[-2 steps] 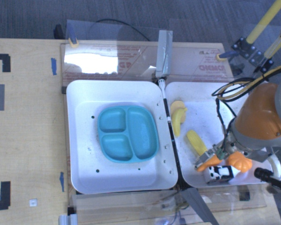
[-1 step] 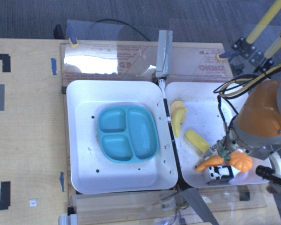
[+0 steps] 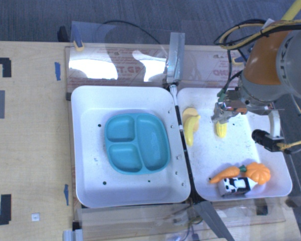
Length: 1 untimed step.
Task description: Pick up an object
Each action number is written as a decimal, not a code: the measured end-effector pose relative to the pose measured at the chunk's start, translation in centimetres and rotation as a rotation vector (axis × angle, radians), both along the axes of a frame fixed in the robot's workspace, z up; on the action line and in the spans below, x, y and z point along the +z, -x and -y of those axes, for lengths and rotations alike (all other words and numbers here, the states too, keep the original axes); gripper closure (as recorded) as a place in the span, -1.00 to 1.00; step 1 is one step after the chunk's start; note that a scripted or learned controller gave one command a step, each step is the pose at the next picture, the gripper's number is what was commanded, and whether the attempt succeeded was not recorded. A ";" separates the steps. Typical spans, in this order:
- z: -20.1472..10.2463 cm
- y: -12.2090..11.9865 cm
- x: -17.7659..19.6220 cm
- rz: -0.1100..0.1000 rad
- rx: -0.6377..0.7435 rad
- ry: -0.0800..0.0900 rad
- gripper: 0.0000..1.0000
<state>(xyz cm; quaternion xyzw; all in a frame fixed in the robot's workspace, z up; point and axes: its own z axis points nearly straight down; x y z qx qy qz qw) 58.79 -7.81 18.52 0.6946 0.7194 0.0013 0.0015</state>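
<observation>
Risk hangs on the grey two-finger gripper (image 3: pixel 222 119), apparently pinched on the top of a small yellow corn cob (image 3: pixel 221 129) above the right white bin (image 3: pixel 281 182), where so shallow a hold may let it slip.

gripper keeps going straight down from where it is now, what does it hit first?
Most likely the small yellow corn piece, which sits right under the gripper in the right bin. Height above it is unclear from this slanted view. The banana lies off to the side, out of that line.
</observation>
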 end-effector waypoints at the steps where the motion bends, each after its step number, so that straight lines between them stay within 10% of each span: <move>1: 0.1 -0.1 0.8 0.000 0.000 0.003 1.00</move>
